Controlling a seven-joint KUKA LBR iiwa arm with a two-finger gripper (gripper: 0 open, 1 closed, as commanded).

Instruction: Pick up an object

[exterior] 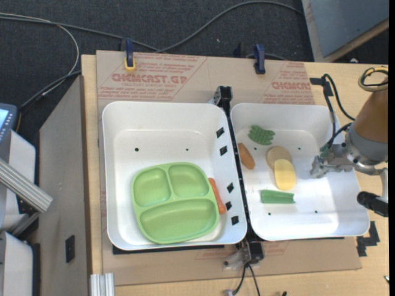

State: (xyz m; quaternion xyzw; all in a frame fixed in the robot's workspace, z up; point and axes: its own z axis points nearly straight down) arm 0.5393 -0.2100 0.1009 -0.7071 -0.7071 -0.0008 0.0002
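Though seen from the single overhead camera, cannot tell whether the jaws (321, 164) at the right of frame are open or closed; nothing visibly between them. Poised low over the right bin (345, 227), near its right wall. Nearest candidate, the yellow block (284, 174), right of centre, touching the tan piece (278, 155) above it. Green pod (277, 197) just below, leafy green (261, 134) and orange piece (246, 156) further left. Likely trouble: closing on bare bin floor, or nudging the touching pair apart.
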